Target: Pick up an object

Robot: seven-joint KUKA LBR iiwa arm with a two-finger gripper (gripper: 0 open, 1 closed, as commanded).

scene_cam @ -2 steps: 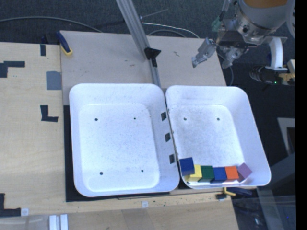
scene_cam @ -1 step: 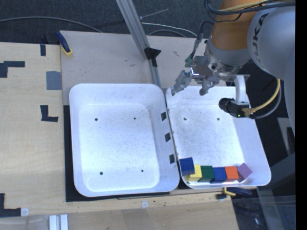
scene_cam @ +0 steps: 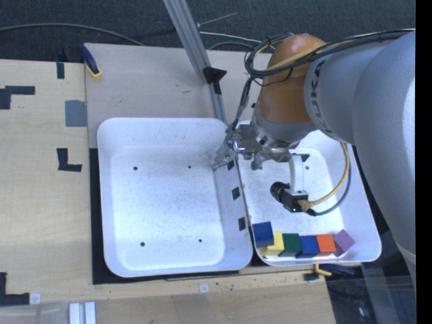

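Down along the right bin's (scene_cam: 322,164) near wall lies a row of coloured blocks (scene_cam: 300,244), running from blue to purple. Well apart from them, over that bin's left rim, hangs the tool (scene_cam: 228,155); whether it is open or closed I cannot tell.

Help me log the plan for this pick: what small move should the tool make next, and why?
Probably slide the tool down the right bin toward its near edge, stopping above the blue block. The tool now sits by that bin's inner rim, well apart from the row of blocks lined along the near edge.
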